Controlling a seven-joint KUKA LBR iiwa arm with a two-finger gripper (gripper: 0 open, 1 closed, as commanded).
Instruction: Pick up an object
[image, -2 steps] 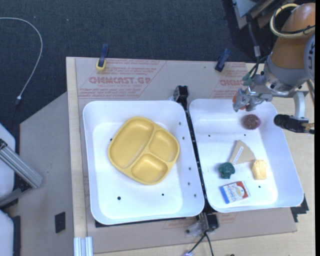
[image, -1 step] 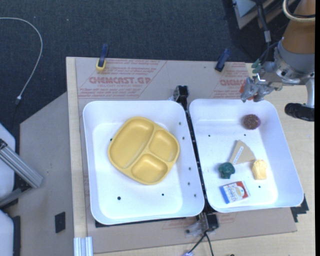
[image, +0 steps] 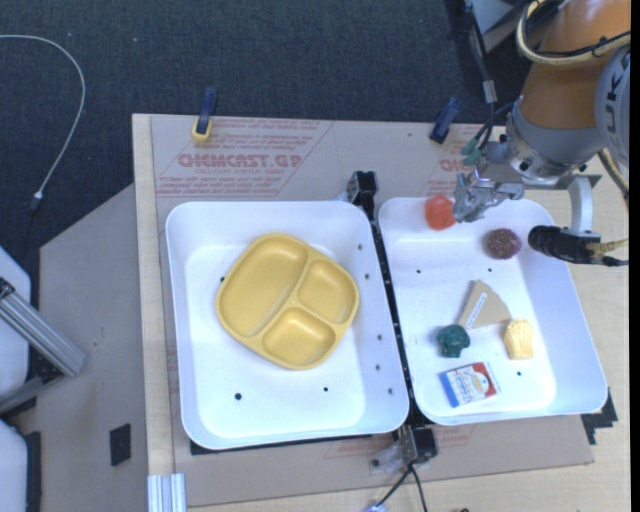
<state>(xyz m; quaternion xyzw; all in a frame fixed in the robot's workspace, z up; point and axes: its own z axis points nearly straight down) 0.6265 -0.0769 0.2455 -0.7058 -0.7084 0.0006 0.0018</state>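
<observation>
My gripper (image: 470, 205) hangs over the far left corner of the right bin (image: 560, 400), its fingertips right beside a small red-orange ball (image: 438, 212). Nothing shows between the fingers. Further objects lie in that bin: a dark brown round piece (image: 502, 242), a tan wedge (image: 484, 304), a yellow corn piece (image: 518, 339), a green broccoli piece (image: 453, 340) and a small red and blue packet (image: 469, 383).
The left bin (image: 200, 390) holds a yellow divided plate (image: 288, 300). A black clip (image: 362, 186) sits at the far end of the seam between bins. Blue clamps (image: 204, 113) (image: 445, 119) hold the cardboard base at the back.
</observation>
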